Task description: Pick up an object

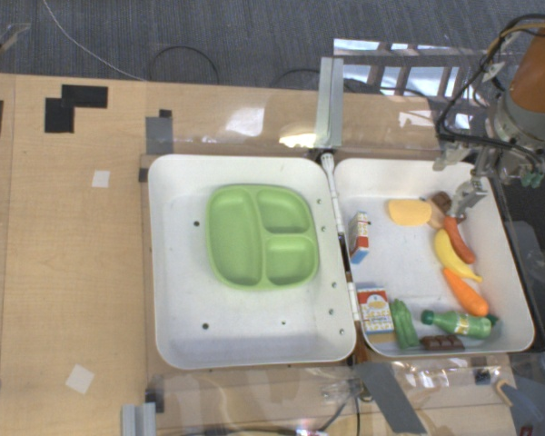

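Gripper (pixel 466 198) low over right bin (pixel 518 271), finger state indiscernible, beside sausage (pixel 458 241), banana (pixel 451 257) and carrot (pixel 464 292) packed close; risk: crowding could nudge neighbours and spoil the grasp.

A light wooden bench (pixel 64 271) bears two shallow white bins side by side: left bin (pixel 177 334), right bin (pixel 518 330), rims touching
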Motion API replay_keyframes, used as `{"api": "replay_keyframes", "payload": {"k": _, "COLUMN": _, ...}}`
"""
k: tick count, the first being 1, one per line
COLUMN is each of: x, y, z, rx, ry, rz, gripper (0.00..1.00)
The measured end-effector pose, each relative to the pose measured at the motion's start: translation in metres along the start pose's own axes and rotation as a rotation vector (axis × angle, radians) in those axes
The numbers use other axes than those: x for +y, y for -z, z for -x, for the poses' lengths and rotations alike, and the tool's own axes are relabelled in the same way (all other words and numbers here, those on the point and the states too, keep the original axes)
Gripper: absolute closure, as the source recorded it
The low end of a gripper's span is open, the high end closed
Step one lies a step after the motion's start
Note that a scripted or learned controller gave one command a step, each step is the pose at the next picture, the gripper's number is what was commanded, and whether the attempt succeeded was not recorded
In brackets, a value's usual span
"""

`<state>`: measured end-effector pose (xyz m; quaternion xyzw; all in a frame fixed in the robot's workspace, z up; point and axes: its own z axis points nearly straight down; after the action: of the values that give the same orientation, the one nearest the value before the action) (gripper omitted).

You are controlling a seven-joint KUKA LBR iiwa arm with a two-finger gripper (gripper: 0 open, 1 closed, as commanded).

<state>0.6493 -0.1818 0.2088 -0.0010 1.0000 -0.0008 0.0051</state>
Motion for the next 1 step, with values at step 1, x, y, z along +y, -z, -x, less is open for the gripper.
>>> {"api": "replay_keyframes", "payload": {"k": 1, "x": -0.0193, "y": -0.1113, "z": -0.0549, "rx": -0.002, "ry": -0.125, "rz": -0.001, "gripper": 0.00}}
